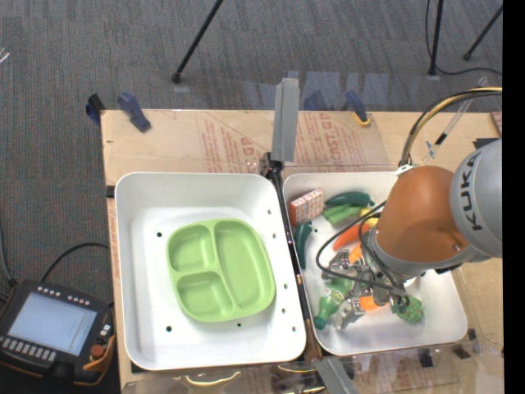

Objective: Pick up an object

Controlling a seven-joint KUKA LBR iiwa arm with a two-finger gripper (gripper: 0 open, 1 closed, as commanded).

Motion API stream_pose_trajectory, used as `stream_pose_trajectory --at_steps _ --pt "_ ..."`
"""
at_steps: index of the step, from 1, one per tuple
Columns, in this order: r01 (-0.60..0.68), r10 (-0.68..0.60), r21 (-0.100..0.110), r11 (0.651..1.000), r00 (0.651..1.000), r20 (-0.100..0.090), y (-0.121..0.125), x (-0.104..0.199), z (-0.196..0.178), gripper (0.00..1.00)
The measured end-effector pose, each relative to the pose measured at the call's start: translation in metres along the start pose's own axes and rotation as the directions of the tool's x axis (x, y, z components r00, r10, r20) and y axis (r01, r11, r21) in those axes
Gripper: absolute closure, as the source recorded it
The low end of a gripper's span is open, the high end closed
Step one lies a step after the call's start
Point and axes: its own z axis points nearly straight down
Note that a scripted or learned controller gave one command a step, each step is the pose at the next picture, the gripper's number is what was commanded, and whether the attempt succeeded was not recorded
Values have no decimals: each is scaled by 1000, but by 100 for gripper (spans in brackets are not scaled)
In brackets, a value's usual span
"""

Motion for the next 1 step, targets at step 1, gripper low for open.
stream_pose_trajectory --at_steps 1 --pt "5 -5 -1 1000 1000 0 1 -1 -9 100"
